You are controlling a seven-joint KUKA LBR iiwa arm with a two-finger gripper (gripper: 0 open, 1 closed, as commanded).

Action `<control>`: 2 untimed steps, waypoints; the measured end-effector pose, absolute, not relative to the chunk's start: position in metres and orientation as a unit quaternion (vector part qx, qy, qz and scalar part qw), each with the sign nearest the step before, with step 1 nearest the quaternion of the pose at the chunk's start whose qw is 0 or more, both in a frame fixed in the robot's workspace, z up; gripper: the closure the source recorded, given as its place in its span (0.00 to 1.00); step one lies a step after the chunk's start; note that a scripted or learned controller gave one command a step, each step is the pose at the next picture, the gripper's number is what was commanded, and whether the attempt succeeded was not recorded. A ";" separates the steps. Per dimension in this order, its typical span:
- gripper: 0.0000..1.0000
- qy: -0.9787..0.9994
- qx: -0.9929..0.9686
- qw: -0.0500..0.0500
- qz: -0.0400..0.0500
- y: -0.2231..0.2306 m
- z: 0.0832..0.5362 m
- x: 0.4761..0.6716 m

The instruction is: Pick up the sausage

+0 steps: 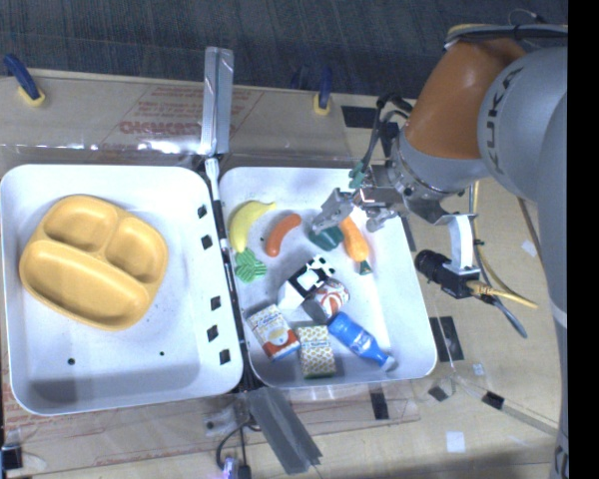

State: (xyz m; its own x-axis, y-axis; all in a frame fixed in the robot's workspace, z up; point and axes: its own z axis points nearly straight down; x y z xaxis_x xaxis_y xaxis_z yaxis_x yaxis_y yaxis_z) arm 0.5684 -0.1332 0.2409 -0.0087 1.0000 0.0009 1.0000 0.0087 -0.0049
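Observation:
The sausage [282, 233], a short orange-red curved piece, lies in the upper left part of the right bin [409, 312], just right of a yellow banana [245, 223]. My gripper [354, 215] hangs over the upper right part of the same bin, to the right of the sausage and apart from it. Its fingers [333, 209] stand spread open with nothing held between them. An orange carrot [355, 241] and a small teal piece [326, 236] lie right below the fingertips.
Lower in the right bin are a green leafy toy [248, 265], a black-and-white checked box [309, 275], a blue bottle [359, 337], a small carton [275, 329] and a patterned block [317, 352]. A yellow divided tray [92, 257] lies in the left bin [20, 377].

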 end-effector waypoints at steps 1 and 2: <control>0.00 -0.749 -0.663 0.001 0.001 -0.067 0.225 0.623; 0.00 -0.681 -0.733 0.002 0.002 -0.097 0.146 0.609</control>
